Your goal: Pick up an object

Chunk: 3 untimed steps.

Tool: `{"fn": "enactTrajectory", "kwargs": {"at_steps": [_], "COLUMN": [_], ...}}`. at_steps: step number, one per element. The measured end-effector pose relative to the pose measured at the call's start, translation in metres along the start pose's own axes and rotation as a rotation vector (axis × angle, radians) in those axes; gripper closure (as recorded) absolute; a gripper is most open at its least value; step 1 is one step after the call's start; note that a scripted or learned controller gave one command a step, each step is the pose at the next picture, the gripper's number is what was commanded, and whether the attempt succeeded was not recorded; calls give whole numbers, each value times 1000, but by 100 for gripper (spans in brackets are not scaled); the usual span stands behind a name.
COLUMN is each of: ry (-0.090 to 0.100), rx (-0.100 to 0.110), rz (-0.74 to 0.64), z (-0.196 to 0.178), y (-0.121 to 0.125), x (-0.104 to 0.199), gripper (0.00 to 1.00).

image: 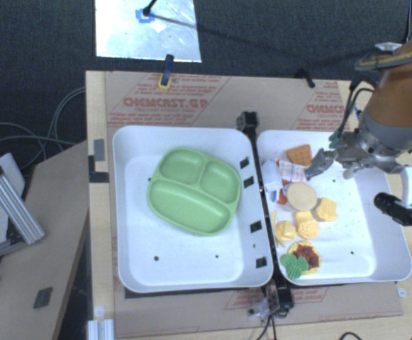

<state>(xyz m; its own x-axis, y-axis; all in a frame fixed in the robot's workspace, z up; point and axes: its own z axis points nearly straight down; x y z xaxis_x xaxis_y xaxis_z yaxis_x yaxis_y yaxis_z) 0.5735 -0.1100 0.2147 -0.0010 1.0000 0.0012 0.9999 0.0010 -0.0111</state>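
A green divided plate [193,190], three compartments showing, lies tilted across the left white bin [131,261] on the tabletop [213,94]. A black divider strip [259,197] runs between that bin and the right white bin [383,257].

In the right bin, play-food pieces cluster against the left wall. An orange cracker-like square [300,154] sits at the top of the group, with a small red-and-white packet [288,172] just below it. A round tan disc [303,196] lies in the middle, a yellow piece [326,209] touching its right side. Two more yellow pieces [286,230] [308,225] rest just beneath, and at the bottom a green leafy piece [295,265] overlaps a red-and-yellow one [308,254].

My gripper [324,160] hangs over the upper part of the right bin, just right of the cracker and the packet, my grey arm with its orange band [403,91] reaching in from the right. Whether my fingers stand apart or together I cannot tell from this angle; nothing is seen between them.
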Motion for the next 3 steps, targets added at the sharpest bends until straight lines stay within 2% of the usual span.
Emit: {"fn": "enactTrajectory", "kwargs": {"at_steps": [1, 3], "ry": [-2, 0], "rx": [-12, -7], "rz": [-2, 0], "z": [-6, 110], "y": [3, -1], "x": [0, 14], "gripper": [0, 0]}}
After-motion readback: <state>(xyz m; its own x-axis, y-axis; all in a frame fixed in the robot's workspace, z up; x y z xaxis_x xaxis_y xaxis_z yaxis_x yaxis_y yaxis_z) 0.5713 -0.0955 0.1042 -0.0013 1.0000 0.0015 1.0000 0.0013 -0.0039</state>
